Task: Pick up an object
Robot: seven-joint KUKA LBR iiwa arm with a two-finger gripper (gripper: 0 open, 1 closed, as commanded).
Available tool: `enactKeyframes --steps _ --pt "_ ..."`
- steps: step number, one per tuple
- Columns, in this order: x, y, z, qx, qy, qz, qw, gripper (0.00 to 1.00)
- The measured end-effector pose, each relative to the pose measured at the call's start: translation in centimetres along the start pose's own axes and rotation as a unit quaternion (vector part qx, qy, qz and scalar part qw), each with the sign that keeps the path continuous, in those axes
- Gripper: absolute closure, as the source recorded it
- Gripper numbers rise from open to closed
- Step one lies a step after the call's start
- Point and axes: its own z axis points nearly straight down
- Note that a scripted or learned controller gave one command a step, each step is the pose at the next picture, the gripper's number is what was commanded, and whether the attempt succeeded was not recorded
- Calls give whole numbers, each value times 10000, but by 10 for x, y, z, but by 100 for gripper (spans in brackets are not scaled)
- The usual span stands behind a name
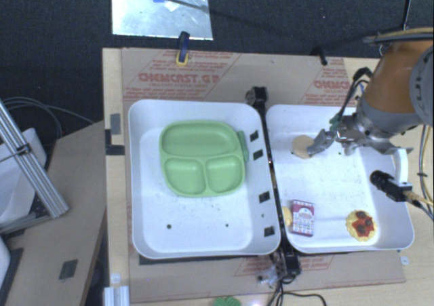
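Tan and round, the small object (302, 146) lies in the right bin (339, 179), touching the tip of the gripper (319, 143), whose grip I cannot tell, apparently lowered to grasp it.

Probably lab: bench (203, 67), robot arm (400, 87)

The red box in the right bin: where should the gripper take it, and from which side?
Grip the red box across its two long edges, coming straight down from above. It lies flat near the bin's front left corner, so a side approach would probably meet the wall.
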Motion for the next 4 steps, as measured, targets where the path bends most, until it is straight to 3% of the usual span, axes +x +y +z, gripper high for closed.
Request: enactKeyframes --steps 1,2,3,4 --pt "17 -54 -135 -27 -10 20 10000 0" --pt "-12 -14 -2 33 -11 44 10000 0" --pt "7 22 52 24 -7 17 10000 0" --pt "11 31 27 11 -7 25 10000 0"
